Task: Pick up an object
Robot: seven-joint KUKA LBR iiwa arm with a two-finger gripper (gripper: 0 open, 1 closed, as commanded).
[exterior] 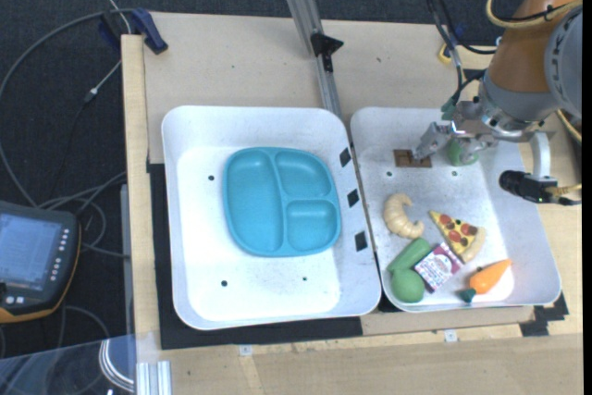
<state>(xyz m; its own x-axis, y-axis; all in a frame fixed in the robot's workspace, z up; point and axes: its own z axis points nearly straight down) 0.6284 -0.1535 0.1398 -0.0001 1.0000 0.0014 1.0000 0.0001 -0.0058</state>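
Over the right-hand shallow white bin [518,227], your grey arm's two-finger gripper [447,141] hung by a small brown block [413,159]; you could not tell its fingers' state. Nearby lay a beige croissant [402,215], pizza slice [460,235], orange carrot [487,277].

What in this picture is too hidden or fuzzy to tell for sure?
- Gripper: small and blurred in the camera view, so its grip is unreadable.
- Brown block: touching the gripper or only near it, unclear.
- Green thing: half hidden behind the gripper.
- Small packet: print too tiny to read.
- Arm: cut off by the right edge.
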